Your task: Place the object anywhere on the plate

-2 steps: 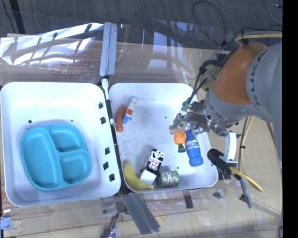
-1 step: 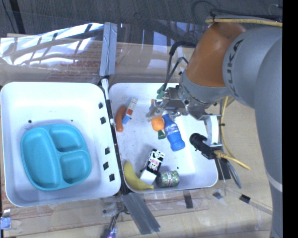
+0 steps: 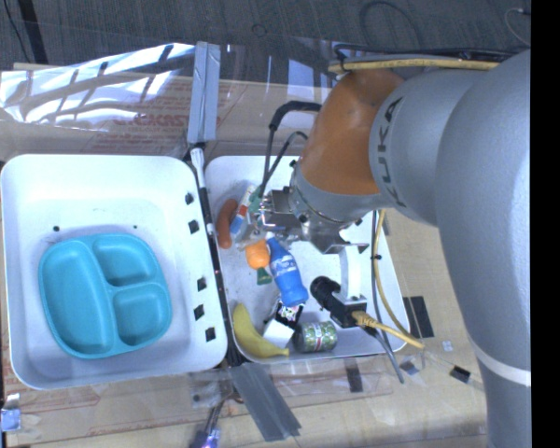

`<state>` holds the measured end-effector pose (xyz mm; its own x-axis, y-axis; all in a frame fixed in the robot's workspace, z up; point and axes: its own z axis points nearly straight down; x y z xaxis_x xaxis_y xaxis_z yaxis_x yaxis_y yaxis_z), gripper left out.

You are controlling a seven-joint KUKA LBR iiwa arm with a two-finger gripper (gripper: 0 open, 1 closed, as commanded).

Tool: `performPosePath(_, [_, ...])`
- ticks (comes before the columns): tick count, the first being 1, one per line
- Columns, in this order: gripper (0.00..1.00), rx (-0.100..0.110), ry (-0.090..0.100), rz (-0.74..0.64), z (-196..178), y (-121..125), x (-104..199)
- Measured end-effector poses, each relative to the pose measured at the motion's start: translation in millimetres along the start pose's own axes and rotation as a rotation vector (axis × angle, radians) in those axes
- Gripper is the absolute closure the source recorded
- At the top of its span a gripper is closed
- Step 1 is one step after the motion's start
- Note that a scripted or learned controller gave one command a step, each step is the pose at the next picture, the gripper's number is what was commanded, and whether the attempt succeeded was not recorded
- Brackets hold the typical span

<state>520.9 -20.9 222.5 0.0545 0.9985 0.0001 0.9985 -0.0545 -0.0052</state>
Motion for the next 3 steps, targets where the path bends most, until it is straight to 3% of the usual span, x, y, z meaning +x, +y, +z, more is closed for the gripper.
performPosePath(1, [1.0,0.0,0.0,-0.1,32.3,-23.2,76.1])
performPosePath(2, [1.0,0.002,0.0,-0.218,32.6,-43.2,115.0])
performPosePath(3, [0.0,0.001,-0.001,-0.217,32.5,-43.0,114.5])
